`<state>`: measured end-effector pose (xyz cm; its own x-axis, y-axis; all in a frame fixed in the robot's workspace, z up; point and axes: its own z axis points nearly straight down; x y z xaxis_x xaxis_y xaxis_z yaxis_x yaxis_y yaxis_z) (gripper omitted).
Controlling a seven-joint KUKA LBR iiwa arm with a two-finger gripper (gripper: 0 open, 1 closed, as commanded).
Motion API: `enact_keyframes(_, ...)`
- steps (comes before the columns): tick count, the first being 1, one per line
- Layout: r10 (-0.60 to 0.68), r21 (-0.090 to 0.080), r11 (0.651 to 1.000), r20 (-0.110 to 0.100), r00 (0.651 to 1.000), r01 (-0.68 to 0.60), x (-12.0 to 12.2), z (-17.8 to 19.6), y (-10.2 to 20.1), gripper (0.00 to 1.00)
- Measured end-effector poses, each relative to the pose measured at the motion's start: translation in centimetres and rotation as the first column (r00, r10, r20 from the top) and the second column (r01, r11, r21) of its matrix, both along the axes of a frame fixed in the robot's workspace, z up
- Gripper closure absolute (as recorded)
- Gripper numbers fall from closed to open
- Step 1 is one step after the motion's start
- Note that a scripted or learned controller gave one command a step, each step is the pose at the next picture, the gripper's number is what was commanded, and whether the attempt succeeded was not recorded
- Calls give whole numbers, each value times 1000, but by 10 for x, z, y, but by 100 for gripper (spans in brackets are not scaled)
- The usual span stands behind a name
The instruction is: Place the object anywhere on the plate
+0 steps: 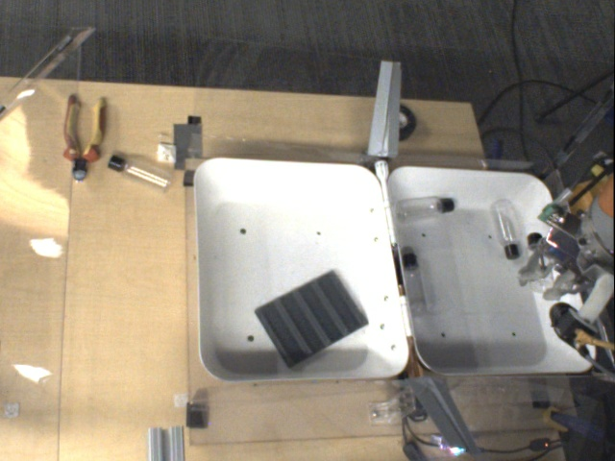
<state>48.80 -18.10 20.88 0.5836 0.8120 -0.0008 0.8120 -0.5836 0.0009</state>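
Vial, nearest the gripper: clear tube with a dark cap (506, 230), lying on the floor of the right bin (471, 329), toward its right wall, cap end pointing to the near side; apart from the gripper.
Gripper: (550, 262) over the right bin's right rim, about halfway along that rim; nothing seen held; open or closed cannot be told from this angle.
Arm: (603, 200) grey with an orange patch, outside the right bin's right wall.
Second vial: (430, 205) lying crosswise near the right bin's far left corner.
Third vial: (415, 277) lying along the right bin's left wall; faint, hard to make out.
Left bin: (288, 200) touching the right bin's left side.
Plate: dark, ribbed, rectangular (310, 318), lying flat and skewed in the left bin, near the front corner closest to the right bin.
Metal post: (387, 109) upright behind the right bin's far left corner.
Pliers: (84, 133) on the bench, far left of the right bin.
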Motion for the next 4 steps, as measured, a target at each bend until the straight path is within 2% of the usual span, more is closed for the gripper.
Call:
enact_keyframes(1,88,1,996,3,996,-88,108,65,72,100)
enact_keyframes(2,-174,1,985,0,985,174,154,34,174,100)
enact_keyframes(3,-211,0,978,-3,977,211,170,-26,232,100)
enact_keyframes(4,-315,3,949,-1,949,315,119,-24,289,100)
